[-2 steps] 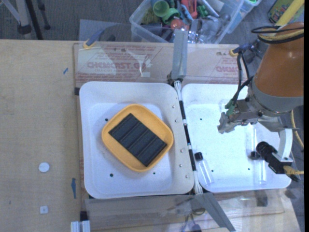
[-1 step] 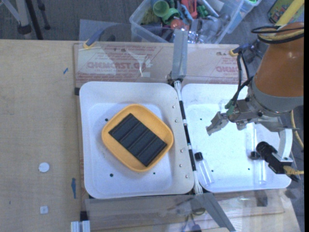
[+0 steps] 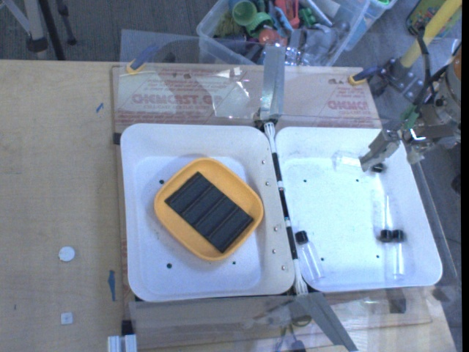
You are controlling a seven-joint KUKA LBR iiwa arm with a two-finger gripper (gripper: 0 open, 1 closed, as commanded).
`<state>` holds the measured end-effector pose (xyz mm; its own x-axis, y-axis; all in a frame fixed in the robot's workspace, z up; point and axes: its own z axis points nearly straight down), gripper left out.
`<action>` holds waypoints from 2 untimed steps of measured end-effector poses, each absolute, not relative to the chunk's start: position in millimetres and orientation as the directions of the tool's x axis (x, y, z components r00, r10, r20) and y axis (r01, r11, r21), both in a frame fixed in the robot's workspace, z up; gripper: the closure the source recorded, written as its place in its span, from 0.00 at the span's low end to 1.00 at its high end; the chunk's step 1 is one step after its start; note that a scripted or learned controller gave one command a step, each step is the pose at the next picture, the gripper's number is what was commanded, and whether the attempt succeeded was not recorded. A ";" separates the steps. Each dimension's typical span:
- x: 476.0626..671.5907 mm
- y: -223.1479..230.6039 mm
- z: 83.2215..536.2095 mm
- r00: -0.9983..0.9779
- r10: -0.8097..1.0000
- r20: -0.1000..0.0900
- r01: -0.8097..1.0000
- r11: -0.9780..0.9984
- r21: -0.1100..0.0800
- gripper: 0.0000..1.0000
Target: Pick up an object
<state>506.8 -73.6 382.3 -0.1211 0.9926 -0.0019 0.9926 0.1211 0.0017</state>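
Two shallow white bins sit side by side on the desk (image 3: 51, 160). The left bin (image 3: 139, 270) holds a yellow, rounded-square object (image 3: 245, 189) with a dark ribbed panel (image 3: 209, 210) set into its top; it lies flat, turned at a diagonal, near the middle of that bin. The right bin (image 3: 421, 262) holds a small black piece (image 3: 390, 235) near its right wall, with a clear tube-like thing (image 3: 396, 259) running down just beside it, and another clear tube with a black end (image 3: 306, 254) by the lower left corner of that bin. The hand (image 3: 375, 160) hangs over the upper right part of the right bin, near the bin's far right corner, with the arm (image 3: 432, 123) reaching in from the right of the frame. Its tips are dark and small here, and I cannot tell whether it is released or clenched; nothing shows between them. A clear tub of colourful toys (image 3: 293, 13) stands beyond the bins at the top of the frame.
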 end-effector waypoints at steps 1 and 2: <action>479.6 -30.4 187.8 -0.287 0.958 0.000 0.958 0.287 0.000 0.00; 482.2 -28.7 296.8 -0.408 0.913 -0.002 0.913 0.408 0.002 0.00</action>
<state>482.2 -28.7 296.8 -0.4083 0.9128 -0.0019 0.9128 0.4083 0.0023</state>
